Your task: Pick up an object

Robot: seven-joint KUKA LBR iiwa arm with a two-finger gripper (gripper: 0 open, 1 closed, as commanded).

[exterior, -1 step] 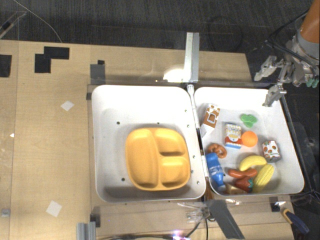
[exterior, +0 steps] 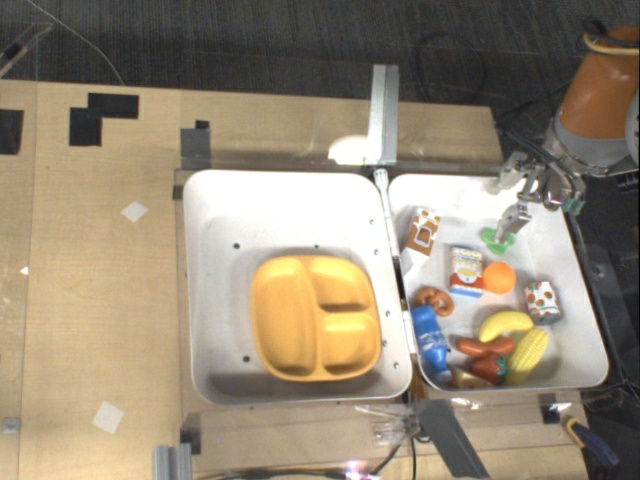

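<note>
No legible text. The small carton (exterior: pixel 466 269) and the blue bottle (exterior: pixel 431 338) carry printed labels, too small to read.

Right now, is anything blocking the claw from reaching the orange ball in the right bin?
Nothing visible is. The gripper hangs over the right bin's far end, just beyond the orange ball. A small green piece lies under it, beside the path.

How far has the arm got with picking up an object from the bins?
Nothing looks picked up yet. The hand hangs over the right bin, near a green item. The orange, banana and other toys lie there. Grasping and lifting remain.
</note>
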